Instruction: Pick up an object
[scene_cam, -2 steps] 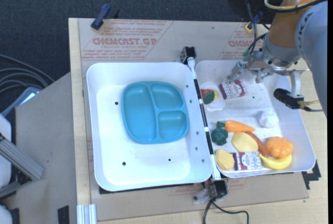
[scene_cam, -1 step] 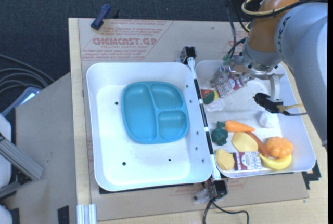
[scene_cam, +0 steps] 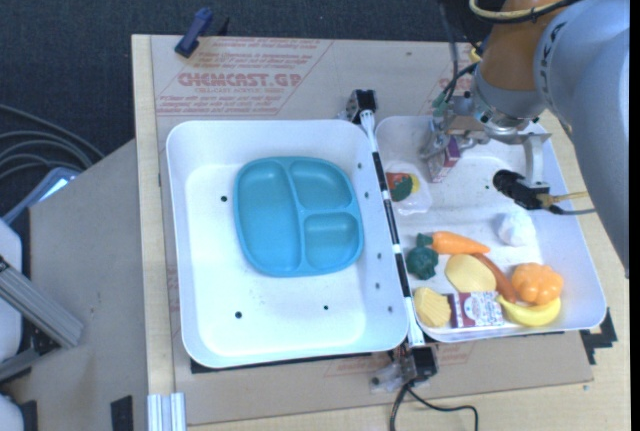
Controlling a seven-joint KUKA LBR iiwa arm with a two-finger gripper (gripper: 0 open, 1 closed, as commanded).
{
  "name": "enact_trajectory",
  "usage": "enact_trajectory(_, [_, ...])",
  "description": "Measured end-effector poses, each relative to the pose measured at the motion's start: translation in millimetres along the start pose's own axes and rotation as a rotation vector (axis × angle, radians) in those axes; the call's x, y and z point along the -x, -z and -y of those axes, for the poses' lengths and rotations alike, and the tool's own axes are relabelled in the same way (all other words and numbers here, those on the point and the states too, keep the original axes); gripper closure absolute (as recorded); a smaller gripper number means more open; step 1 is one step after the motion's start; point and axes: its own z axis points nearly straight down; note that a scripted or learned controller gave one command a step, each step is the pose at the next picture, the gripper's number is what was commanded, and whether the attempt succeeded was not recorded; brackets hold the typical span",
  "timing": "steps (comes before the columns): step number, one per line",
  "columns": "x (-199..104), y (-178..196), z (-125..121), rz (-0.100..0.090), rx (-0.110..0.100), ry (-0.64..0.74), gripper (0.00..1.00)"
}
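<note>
My gripper [scene_cam: 438, 155] hangs low over the far left part of the right bin [scene_cam: 580, 259]. A small maroon-and-white thing [scene_cam: 452, 152] sits right against it; I cannot tell whether it is held. Just in front of the gripper lies a clear packet with a red and green piece [scene_cam: 402, 187]. Toward the near end of the bin lie a carrot [scene_cam: 460, 243], a green broccoli piece [scene_cam: 422, 262], a yellow oval [scene_cam: 468, 271], an orange pepper [scene_cam: 535, 281], a banana [scene_cam: 530, 313], a small printed box [scene_cam: 478, 309] and a white lump [scene_cam: 517, 227].
The left bin [scene_cam: 200, 269] holds a blue divided plate [scene_cam: 298, 215]. A raised rim [scene_cam: 380, 209] runs between the two bins. A blue clip [scene_cam: 193, 32] lies on the cardboard behind the bins.
</note>
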Motion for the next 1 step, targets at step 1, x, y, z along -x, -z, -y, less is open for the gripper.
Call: enact_trajectory(1, [-67.6, 83.2, 47.9, 0.001, -0.007, -0.001, 1.0])
